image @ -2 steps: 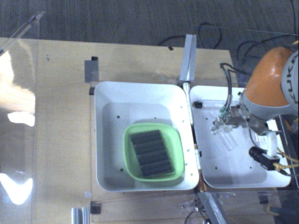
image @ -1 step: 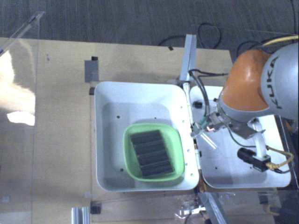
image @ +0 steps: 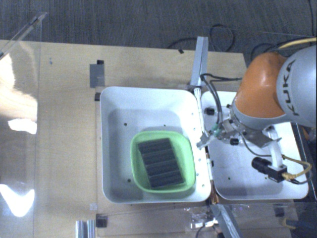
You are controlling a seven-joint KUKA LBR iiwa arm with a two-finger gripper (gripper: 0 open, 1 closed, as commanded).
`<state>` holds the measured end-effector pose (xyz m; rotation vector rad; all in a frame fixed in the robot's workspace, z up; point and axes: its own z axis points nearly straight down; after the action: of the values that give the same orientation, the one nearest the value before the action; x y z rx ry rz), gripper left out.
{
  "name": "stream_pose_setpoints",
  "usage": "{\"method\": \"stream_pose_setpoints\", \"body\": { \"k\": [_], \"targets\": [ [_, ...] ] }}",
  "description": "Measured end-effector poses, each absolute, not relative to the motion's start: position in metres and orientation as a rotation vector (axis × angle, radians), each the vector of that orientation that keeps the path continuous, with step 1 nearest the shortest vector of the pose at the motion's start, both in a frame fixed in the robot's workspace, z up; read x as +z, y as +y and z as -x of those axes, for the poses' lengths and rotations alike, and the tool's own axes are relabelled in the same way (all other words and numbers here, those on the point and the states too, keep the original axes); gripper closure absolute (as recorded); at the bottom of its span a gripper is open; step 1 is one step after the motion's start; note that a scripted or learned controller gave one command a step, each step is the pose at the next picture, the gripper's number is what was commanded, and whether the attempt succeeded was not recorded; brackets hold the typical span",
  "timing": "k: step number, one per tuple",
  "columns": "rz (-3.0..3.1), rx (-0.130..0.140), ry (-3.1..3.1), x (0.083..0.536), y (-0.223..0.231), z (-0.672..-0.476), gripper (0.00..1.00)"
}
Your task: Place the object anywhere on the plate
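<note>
- Resting flat on the square green plate (image: 186,155) in the left bin (image: 111,133), we note a dark ribbed rectangular object (image: 160,163).
- Jaws (image: 224,130): we cannot tell their state.

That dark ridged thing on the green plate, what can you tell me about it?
The dark block is a charcoal rectangle with raised ribs across its top, matte, perhaps rubber or foam. It lies flat, turned at a slight angle, in the middle of the square light-green plate, which sits in the left white bin. Nothing else touches it.
</note>
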<state>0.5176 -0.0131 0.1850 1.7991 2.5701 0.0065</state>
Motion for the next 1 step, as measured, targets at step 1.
{"method": "stream_pose_setpoints", "body": {
  "k": [1],
  "targets": [
    [-1.794, 0.014, 2.567, 0.1962, -0.0124, -0.5202, 1.0]
  ]
}}
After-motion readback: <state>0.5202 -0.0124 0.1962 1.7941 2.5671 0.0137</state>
